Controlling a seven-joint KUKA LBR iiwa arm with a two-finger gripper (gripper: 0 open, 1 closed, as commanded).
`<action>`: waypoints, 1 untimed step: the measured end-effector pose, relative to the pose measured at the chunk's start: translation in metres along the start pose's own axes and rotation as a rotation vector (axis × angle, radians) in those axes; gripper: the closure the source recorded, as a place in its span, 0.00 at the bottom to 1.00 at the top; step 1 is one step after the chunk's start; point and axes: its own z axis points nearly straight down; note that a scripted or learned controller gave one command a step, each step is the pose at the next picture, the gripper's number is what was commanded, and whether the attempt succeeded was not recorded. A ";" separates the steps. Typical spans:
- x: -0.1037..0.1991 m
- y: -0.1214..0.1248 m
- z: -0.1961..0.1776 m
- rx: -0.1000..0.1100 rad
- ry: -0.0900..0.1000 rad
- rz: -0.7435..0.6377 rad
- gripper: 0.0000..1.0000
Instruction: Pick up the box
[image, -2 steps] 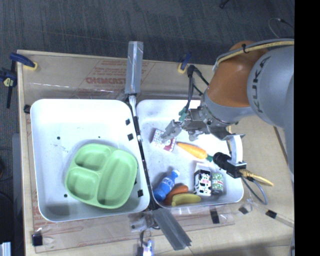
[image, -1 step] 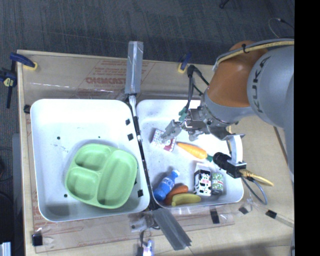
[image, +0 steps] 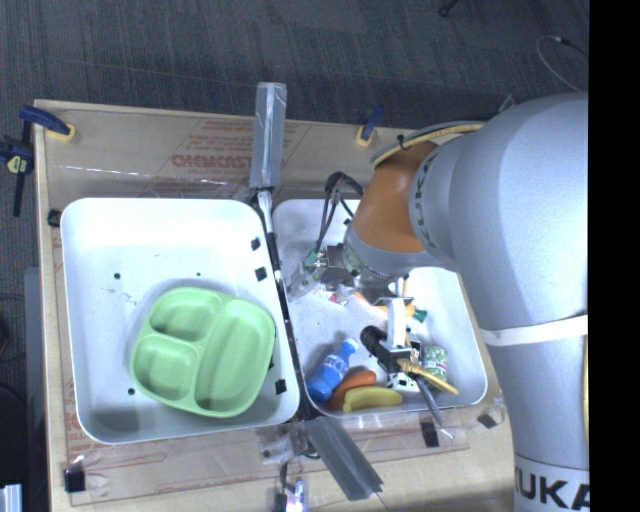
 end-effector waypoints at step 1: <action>0.000 0.000 0.000 0.000 0.000 0.000 0.00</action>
